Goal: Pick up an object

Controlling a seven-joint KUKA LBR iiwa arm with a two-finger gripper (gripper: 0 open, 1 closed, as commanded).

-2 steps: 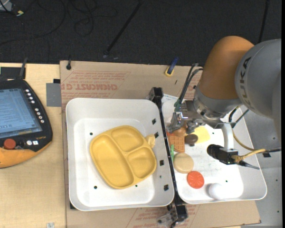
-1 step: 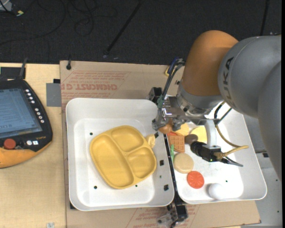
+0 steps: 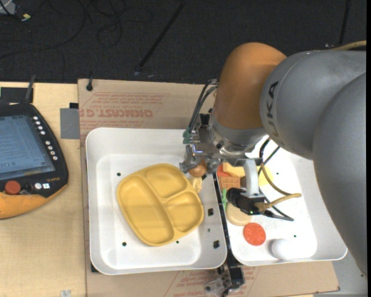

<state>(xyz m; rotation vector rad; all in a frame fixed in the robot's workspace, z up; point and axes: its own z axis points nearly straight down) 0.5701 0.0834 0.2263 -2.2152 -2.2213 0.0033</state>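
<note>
My gripper [image 3: 195, 163] hangs over the right edge of the left bin [image 3: 102, 166], close to the divider between the two bins. A small brown rounded thing [image 3: 198, 170] sits right at its tip, and I cannot make out whether it is gripped. A yellow divided plate [image 3: 159, 204] lies flat in the left bin, just left of and below the gripper. The right bin [image 3: 321, 243] holds an orange block [image 3: 230, 177], a tan disc [image 3: 237, 216], a red disc [image 3: 254, 234] and a white ball [image 3: 280, 248].
The arm's large grey and orange body covers most of the right bin. A thin tan stick [image 3: 285, 198] and a dark slim utensil [image 3: 277, 215] lie in that bin. A teach pendant [image 3: 21, 156] rests on the bench at the far left.
</note>
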